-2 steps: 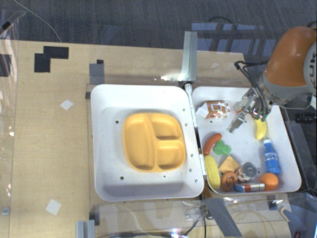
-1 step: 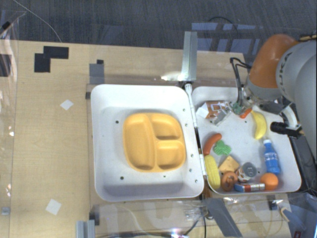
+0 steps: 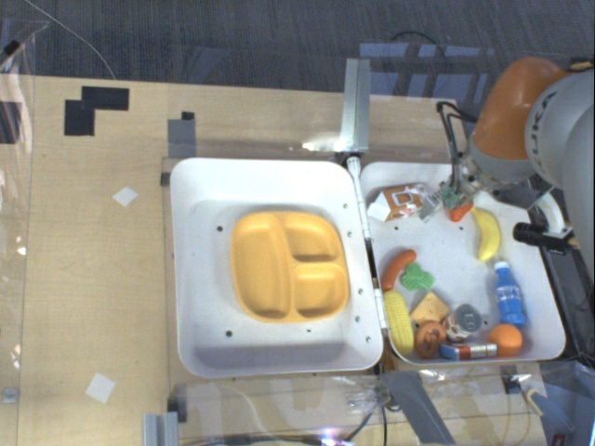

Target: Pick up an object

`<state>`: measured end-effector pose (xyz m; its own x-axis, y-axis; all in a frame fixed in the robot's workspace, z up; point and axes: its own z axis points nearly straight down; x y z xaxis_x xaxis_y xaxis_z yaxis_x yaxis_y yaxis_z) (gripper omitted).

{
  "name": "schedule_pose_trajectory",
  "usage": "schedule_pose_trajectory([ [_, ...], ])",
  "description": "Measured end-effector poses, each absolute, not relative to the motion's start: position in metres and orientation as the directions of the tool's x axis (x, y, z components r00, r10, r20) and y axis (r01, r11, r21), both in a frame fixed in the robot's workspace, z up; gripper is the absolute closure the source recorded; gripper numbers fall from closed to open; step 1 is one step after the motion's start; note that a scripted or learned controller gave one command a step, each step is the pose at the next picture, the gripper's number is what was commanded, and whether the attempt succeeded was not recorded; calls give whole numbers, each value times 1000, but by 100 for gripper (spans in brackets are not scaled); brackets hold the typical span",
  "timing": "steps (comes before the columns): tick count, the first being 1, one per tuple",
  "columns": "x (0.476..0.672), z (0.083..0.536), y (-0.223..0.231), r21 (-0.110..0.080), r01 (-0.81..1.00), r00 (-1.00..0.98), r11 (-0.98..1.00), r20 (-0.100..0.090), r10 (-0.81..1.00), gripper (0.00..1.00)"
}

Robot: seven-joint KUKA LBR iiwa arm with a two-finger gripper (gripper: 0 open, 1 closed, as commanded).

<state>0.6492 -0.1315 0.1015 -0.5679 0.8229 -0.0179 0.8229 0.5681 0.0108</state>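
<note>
The small orange piece (image 3: pixel 461 214) lies in the right bin (image 3: pixel 548 277), near its far edge, just beside the gripper (image 3: pixel 453 195) and between a brown-and-white packet (image 3: pixel 402 201) and a banana (image 3: pixel 486 233). The gripper hangs low over that far part of the bin; from this slant I cannot tell whether it is spread or pressed together, and nothing can be seen pinched in it.

Nearer the front of the same bin sit a red sausage (image 3: pixel 398 266), a green toy (image 3: pixel 417 278) touching it, a corn cob (image 3: pixel 398 319) along the left wall, a tan wedge (image 3: pixel 429 307), a round grey lid (image 3: pixel 466 320), a blue bottle (image 3: pixel 508 295) and an orange (image 3: pixel 507 339).

The left bin (image 3: pixel 200 249) holds a yellow divided tray (image 3: pixel 288 266), lying flat in the middle.
</note>
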Motion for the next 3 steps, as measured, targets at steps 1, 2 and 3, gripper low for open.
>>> schedule_pose_trajectory([
  [1, 650, 101, -128, 14, 821, -571, 571, -14, 821, 0],
  [2, 605, 99, -145, 3, 827, -562, 562, -4, 827, 0],
  [3, 668, 87, -187, -7, 772, -635, 635, 14, 772, 0],
])
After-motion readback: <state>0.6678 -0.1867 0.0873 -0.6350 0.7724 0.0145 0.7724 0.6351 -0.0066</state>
